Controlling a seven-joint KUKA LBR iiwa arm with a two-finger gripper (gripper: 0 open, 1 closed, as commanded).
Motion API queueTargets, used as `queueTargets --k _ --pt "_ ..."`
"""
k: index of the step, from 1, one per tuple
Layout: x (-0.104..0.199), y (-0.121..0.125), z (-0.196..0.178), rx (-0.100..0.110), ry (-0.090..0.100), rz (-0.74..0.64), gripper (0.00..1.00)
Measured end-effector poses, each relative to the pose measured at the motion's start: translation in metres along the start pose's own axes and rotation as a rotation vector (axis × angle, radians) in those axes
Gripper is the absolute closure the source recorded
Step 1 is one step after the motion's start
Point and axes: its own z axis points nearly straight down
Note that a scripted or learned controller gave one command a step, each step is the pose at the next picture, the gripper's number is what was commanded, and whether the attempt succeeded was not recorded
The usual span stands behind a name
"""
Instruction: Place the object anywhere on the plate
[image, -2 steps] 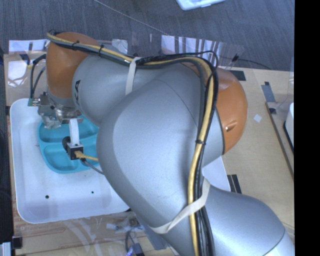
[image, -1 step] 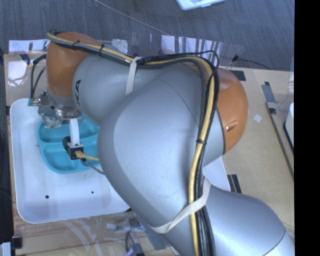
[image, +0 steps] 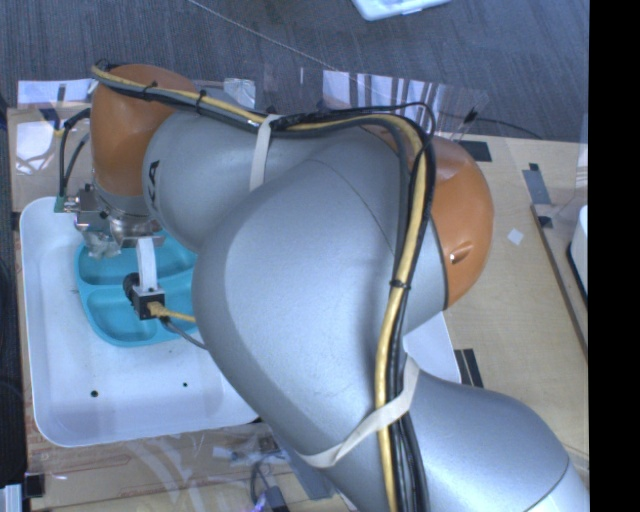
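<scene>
Over the left white bin (image: 60, 400), directly above the blue divided plate (image: 110, 300), hangs the tool (image: 105, 240). Spread or pressed together: cannot tell, with the wrist body and its metal fittings hiding the tips from this slanted view. Nothing visible pinched there either.

On the plate: a ridge splitting it into compartments, a white strap and a small black-and-yellow connector (image: 148, 300) with its yellow cable dangling in front of it, part of the arm's own wiring rather than cargo. Most of the view blocked by the grey arm (image: 330, 330) and its orange band (image: 125, 125), so the task's object not identifiable; possibly under the wrist, possibly hidden behind the arm's bulk. Beyond the bin, bare wood worktop (image: 520, 290) to the right.

On handling, only a guarded judgement: probably something small and light, given bins of this depth and a plate this shallow. Best taken across its narrowest part, low and centred, to avoid tipping. Plate itself likely smooth plastic, so risk of a released piece sliding toward the raised rim or divider.
</scene>
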Motion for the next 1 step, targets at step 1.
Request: queueTargets --k 1 --pt "0.0004 -0.0016 -0.0003 -0.001 0.001 0.000 1.00"
